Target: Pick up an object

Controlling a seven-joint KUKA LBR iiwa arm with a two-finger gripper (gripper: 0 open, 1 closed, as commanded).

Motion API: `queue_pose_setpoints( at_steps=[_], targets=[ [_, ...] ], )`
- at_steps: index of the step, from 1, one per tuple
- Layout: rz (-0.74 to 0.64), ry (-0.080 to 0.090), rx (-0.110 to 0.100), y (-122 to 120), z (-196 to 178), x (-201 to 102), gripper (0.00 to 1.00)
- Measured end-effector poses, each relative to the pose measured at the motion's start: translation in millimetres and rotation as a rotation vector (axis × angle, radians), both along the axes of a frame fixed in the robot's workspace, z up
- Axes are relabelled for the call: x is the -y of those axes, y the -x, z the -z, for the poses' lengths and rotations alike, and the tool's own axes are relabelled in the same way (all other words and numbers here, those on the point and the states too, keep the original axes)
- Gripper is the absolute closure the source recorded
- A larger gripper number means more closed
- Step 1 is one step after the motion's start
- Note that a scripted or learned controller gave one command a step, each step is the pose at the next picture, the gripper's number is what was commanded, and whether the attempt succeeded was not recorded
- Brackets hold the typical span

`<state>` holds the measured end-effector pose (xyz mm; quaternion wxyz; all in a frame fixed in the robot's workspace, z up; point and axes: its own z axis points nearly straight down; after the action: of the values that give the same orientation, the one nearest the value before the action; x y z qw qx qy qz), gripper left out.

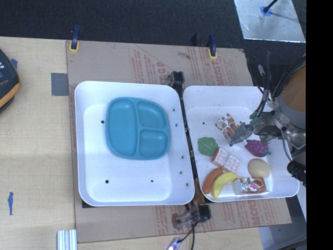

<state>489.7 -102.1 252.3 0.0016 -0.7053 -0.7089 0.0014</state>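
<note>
My gripper (240, 134) reaches in from the right over the right bin (203, 100). It sits between a small brown-and-white carton (225, 123) on its left and a purple bunch of grapes (256, 148) on its lower right. No object is visibly in its grasp. Below it lie a red-and-white packet (226, 159), a green leafy piece (207, 146), a tan bread roll (258, 167), a yellow banana (225, 183), an orange hot dog (212, 179) and another small carton (251, 185).
The left bin (88, 191) holds a blue divided plate (138, 127). Both bins rest on a cardboard sheet (130, 61) clamped to the wooden bench. A yellow-and-black device (6, 79) lies at the far left edge.
</note>
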Motion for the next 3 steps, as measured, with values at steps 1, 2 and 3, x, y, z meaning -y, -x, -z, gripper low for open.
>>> queue_pose_setpoints(
  at_steps=[1,2,3],
  targets=[
    [-0.001,0.007,0.018,-81.9,136.3,32.7,0.00],
    [0.002,0.001,0.002,-116.4,160.5,63.6,0.00],
    [0.000,0.000,0.002,-151.5,160.0,79.4,0.00]
  ],
)
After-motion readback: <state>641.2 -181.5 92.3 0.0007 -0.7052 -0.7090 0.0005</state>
